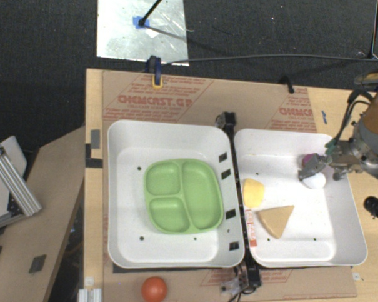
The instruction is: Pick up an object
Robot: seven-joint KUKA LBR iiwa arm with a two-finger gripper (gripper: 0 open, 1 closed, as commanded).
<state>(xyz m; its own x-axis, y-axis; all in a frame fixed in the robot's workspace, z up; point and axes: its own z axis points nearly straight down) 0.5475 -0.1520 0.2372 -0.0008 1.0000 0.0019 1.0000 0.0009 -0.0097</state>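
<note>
Gripper (314,166) over the right bin (346,213), at a small white ball (313,180).

We see the arm reaching in from the right, its tip low on the ball near the bin's back right; we cannot tell whether the fingers are spread or clamped, the tip is too small. A yellow piece (253,192) and a tan wedge (275,219) lie well apart toward the bin's left. We'd center over the ball, close squarely so it can't roll out, then lift straight. The green tray (182,196) sits in the left bin (128,176); an orange ball (154,289) rests on the surface.
</note>
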